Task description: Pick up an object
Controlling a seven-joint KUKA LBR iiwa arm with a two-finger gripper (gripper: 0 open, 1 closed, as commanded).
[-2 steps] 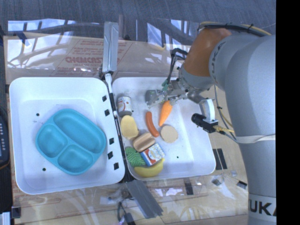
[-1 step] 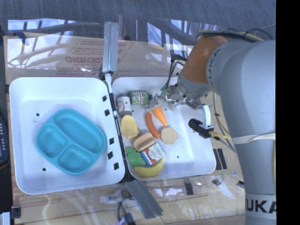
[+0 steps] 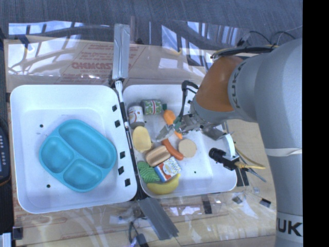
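1. Landmark: the right bin (image 3: 218, 176), the white bin nearer the arm (image 3: 257, 86); every place below is given against it.
2. The hand (image 3: 172, 130) is down inside the right bin, toward its far-left part, at the end of the arm's orange-banded wrist.
3. Its metal fingers (image 3: 165, 132) stand slightly apart around a small orange carrot-like piece (image 3: 170, 118); whether they press on it cannot be told.
4. In the right bin's far-left corner stand a small can (image 3: 135, 115) and a green-labelled tin (image 3: 152, 107), lying on its side.
5. Along the bin's left wall lies a pale yellow potato-like piece (image 3: 141, 138).
6. Near the bin's middle lie a bread roll (image 3: 157, 156), a red sausage (image 3: 172, 149) and a round tan cookie (image 3: 187, 148).
7. In the bin's near-left corner are a green knitted item (image 3: 146, 172), a small carton (image 3: 167, 170) and a banana (image 3: 163, 187).
8. Left of the right bin, touching it, sits the left bin (image 3: 31, 102), which holds a blue divided plate (image 3: 77, 154).
9. Both bins rest on the tabletop (image 3: 92, 60).
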